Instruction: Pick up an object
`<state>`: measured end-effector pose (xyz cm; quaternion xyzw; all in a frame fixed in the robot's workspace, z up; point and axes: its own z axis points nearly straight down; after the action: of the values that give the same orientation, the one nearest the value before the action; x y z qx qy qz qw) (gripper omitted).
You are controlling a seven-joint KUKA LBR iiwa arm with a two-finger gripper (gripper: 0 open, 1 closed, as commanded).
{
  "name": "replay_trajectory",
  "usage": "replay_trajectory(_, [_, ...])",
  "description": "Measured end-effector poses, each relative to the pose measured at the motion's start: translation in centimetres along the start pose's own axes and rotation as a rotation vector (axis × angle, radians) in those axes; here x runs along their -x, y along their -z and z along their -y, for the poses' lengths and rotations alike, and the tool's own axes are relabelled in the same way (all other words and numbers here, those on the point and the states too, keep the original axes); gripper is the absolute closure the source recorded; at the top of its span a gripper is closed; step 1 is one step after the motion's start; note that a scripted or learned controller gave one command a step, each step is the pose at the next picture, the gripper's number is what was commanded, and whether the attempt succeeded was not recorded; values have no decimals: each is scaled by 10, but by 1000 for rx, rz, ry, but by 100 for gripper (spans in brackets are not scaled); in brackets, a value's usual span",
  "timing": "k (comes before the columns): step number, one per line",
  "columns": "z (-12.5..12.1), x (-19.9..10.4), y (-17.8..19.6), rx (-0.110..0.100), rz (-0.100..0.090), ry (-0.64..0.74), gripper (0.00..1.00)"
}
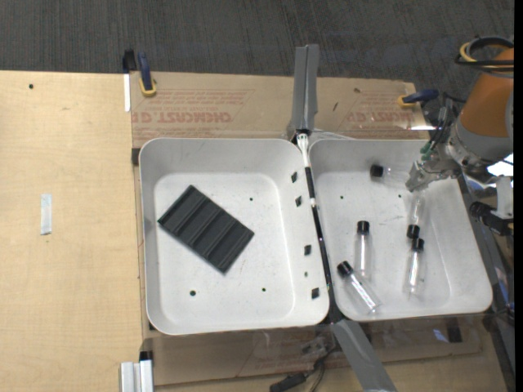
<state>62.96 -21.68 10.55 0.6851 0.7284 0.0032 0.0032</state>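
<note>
2 shallow white bins sit side by side on the bench, meeting at a grey divider bar that runs up between them. The left bin holds 1 thing — a dark ribbed rectangular panel, lying flat and turned at a slant, toward the bin's left half.

The right bin holds the small items. A clear vial with a black cap lies near the middle; another capped vial lies slantwise just below it, near the bin's front-left corner. A third capped vial lies further right, with a fourth clear tube just above it, its black cap beside the third vial's cap. A small loose black cap rests apart from these, toward the bin's back.

The arm comes in from the right, its orange band above the right bin's back-right corner. The gripper hangs over the back right part of that bin, right of the loose cap and just above the fourth tube's upper end; whether its grip is open or closed cannot be told, and nothing can be seen held in it
</note>
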Motion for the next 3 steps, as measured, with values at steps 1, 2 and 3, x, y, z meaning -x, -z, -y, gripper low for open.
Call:
replay_trajectory(1, [0,-1,0,-1,-3,1,0])
replay_trajectory(2, [57,-26,-13,-10,-1,58,0])
replay_trajectory(3, [115,-15,11,-10,-1,61,0])
